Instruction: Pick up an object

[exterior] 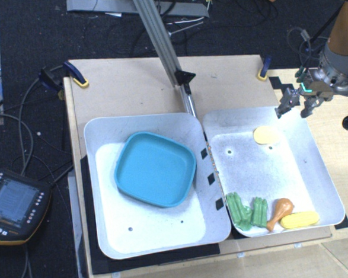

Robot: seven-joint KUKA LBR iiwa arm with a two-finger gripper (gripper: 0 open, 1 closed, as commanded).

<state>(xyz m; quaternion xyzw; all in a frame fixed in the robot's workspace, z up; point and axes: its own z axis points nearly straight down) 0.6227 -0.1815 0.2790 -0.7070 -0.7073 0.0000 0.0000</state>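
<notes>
**Yellow targets sit low, claw hangs high**

Yellow is what you have most of in the right bin point(318, 161): a pale disc point(266, 135) near its far edge, and a lemon-coloured piece point(299, 219) in the near corner, touching an orange drumstick-shaped toy point(279, 210) beside two green pieces point(248, 210). The claw point(297, 106) hovers above the bin's far right rim with its fingers spread and nothing between them. The disc lies near it, so you might aim there, but it looks flat, and the fingers could slide off it. In the near corner the toys crowd together against the bin wall, so a grab there may nudge neighbours or catch the rim. The blue plate point(155, 169) rests in the left bin point(102, 134).
</notes>
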